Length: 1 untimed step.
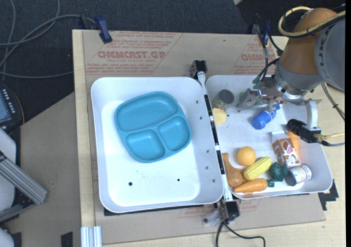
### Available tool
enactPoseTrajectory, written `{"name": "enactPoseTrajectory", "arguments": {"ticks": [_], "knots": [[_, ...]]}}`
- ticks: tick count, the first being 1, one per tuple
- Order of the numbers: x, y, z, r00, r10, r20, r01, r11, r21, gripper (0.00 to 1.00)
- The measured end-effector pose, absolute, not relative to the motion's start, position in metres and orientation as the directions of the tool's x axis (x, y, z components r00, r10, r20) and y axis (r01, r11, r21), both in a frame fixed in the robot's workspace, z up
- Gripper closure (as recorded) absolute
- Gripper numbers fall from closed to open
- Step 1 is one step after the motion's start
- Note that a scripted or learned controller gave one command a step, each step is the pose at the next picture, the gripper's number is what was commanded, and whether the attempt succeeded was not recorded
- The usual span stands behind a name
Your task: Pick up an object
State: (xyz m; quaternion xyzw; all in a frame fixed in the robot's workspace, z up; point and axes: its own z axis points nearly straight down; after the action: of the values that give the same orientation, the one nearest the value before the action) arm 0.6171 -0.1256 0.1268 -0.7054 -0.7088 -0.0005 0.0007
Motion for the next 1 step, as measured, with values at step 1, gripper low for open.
{"name": "enactPoseTrajectory", "arguments": {"ticks": [1], "knots": [[0.5974,-0.1498,0.0985,0.002,1.000,-0.008,1.000,-0.001,0.019,0.00]]}}
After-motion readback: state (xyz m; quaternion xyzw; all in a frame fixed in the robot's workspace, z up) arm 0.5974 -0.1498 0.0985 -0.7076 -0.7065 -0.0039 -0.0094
